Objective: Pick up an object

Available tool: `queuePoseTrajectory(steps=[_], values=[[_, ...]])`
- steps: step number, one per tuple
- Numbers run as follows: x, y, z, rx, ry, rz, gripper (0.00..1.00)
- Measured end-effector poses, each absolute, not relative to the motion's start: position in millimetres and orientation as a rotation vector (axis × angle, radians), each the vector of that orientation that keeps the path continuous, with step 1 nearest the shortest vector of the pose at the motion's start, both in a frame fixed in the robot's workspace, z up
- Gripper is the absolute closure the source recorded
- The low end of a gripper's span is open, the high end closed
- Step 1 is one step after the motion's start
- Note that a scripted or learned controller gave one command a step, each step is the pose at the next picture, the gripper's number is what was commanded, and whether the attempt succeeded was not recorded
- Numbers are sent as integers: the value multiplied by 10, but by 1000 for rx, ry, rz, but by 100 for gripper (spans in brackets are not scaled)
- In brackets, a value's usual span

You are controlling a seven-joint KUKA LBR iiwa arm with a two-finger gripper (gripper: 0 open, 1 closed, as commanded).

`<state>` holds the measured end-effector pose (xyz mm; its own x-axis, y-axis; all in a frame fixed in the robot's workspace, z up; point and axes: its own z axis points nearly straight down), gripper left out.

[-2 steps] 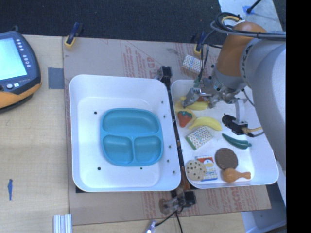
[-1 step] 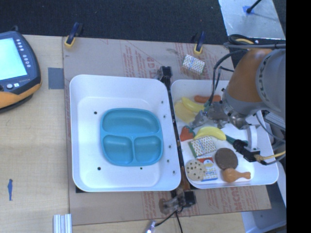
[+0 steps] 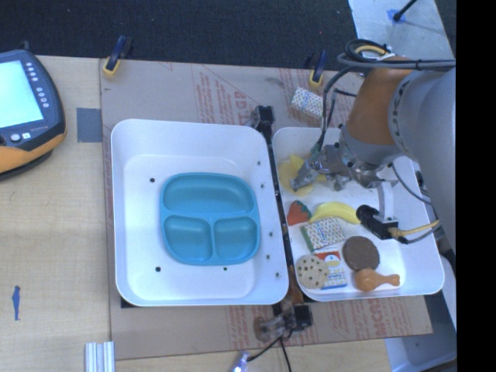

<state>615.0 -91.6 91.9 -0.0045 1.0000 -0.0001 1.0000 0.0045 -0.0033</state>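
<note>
At the near edge of the right bin (image 3: 431, 273), a drumstick-shaped toy (image 3: 377, 280) lay beside a brown disc (image 3: 360, 252), with a speckled cookie (image 3: 310, 270) and a small printed carton (image 3: 335, 271) to their left. Just behind them sat a patterned packet (image 3: 323, 232), a yellow banana (image 3: 339, 211) and a red-and-green piece (image 3: 298, 212). Beyond those, my gripper (image 3: 329, 169) was down at the bin's far left part, right against a yellow toy (image 3: 297, 173) that lay close to the wall shared with the left bin (image 3: 124, 208). That toy seemed my likeliest target. I could not tell whether I was gripping it, or how my gripper was set, because the wrist hardware and cables covered the contact.

I judged the yellow toy to be light, hollow plastic play food: stiff enough to take a squeeze, but smooth and rounded, so likely to slip sideways out of a pinch. Its narrowest span, across the middle, looked the best place to grasp. The wall beside it left little room on that side.

In the left bin, a blue divided plate (image 3: 210, 216) lay flat. Farther back, a small patterned block (image 3: 308, 101) rested on the bench (image 3: 62, 231) behind the right bin.
</note>
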Motion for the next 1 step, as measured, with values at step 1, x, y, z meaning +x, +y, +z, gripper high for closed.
queuePoseTrajectory(steps=[1], values=[[5679,-954,915,-2213,-2226,6,0]])
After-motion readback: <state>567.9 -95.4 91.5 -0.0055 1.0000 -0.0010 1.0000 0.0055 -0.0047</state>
